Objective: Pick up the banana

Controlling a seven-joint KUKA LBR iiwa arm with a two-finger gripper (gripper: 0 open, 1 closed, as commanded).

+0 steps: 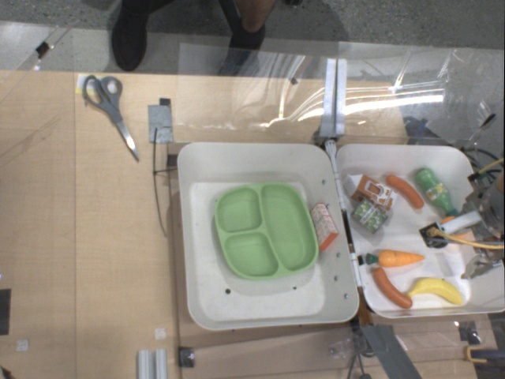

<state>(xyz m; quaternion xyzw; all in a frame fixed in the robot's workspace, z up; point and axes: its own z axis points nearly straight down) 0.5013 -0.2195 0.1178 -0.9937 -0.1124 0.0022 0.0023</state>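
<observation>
Pincer (483,251) low at right bin's (410,155) edge, above banana (437,290)

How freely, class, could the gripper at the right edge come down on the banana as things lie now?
Probably freely. The banana lies uncovered at the near side of the right bin, with nothing on top of it. The gripper is close by. An orange sausage lies just beside the banana, which may crowd one side.

Wooden bench (79,235) below me. Two white bins directly on it, side by side: left bin (197,290), right bin (458,160), rims just beside each other. Scissors (110,109) lie on bare wood at far left corner; small grey clip (160,121) near them.
</observation>
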